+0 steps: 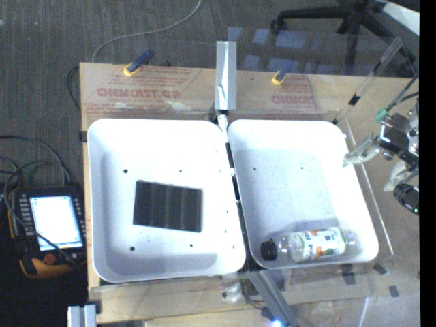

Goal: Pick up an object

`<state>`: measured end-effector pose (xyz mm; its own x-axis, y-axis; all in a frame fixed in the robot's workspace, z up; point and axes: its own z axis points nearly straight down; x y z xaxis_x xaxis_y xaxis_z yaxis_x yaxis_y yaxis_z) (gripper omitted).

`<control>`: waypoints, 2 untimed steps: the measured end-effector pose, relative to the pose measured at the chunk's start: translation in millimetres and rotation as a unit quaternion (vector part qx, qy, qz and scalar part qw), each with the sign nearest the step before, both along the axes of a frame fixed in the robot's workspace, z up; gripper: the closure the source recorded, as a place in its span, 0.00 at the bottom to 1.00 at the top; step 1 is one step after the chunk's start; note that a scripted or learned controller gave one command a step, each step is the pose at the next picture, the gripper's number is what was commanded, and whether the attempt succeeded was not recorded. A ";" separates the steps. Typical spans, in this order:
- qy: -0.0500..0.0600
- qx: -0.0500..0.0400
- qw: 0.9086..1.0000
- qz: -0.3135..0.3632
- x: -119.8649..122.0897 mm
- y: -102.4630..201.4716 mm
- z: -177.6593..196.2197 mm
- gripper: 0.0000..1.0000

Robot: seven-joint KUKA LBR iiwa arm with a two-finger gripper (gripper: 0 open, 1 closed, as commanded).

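A clear plastic bottle with a black cap and an orange-and-white label lies on its side along the near wall of the right bin. A flat black rectangular pad lies in the middle of the left bin. My gripper hangs at the right edge of the view, outside the right bin's right wall and well above and behind the bottle. Nothing shows in its grasp.
A metal post stands at the back between the bins. A handheld pendant with a lit screen lies on the floor at left. Two clamps sit on the wooden board behind the bins.
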<state>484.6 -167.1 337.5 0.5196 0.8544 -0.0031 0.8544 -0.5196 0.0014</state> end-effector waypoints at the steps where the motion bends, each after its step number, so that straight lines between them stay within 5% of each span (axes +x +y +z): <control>1: 0.002 0.001 0.986 -0.169 7.2 -24.7 -61.0 0.00; 2: 0.001 0.001 0.940 -0.341 -0.6 -33.6 -80.5 0.00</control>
<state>484.0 -200.7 257.1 0.9465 0.3228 -0.0033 0.3228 -0.9465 -0.0010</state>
